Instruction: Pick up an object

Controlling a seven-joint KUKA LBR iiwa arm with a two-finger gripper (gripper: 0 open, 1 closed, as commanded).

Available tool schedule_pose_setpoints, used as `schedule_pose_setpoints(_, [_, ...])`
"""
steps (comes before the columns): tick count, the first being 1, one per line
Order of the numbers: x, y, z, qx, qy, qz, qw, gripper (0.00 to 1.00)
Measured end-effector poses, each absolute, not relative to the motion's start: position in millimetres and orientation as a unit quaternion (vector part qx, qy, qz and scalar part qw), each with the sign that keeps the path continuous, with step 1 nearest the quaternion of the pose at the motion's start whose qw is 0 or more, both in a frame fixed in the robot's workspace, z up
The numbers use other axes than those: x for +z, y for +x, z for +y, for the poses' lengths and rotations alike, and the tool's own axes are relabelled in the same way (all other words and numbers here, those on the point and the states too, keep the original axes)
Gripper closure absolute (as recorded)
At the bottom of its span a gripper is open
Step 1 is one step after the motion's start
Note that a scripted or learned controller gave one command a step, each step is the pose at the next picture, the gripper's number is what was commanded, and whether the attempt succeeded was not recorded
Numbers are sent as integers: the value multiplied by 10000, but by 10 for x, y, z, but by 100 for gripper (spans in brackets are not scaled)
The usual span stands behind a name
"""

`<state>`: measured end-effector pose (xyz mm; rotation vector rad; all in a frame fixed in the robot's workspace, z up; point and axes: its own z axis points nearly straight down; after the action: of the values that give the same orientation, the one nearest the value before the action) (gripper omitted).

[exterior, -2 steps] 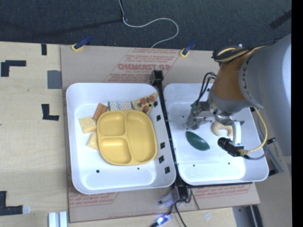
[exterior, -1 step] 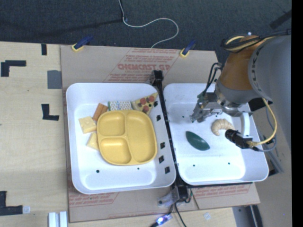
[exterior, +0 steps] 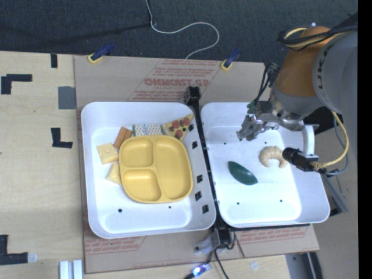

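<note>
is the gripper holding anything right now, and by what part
Nothing is held. The gripper hangs over the right bin, apart from the croissant and the green leaf-shaped piece.

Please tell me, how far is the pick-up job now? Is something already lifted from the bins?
Nothing looks lifted yet. The croissant and the dark green piece both lie on the floor of the right bin, and the yellow divided plate sits in the left bin. In hand: the tool hangs over the right bin, left of the croissant. Left to do: descend, grasp one object, lift.
</note>
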<state>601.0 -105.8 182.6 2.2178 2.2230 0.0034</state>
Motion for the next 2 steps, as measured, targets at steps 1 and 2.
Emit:
schedule_pose_setpoints(1, [2264,6016,-1048,8,7063,7079,5,100])
schedule_pose_setpoints(2, [2348,6042,-530,2,7053,7089,-7,100])
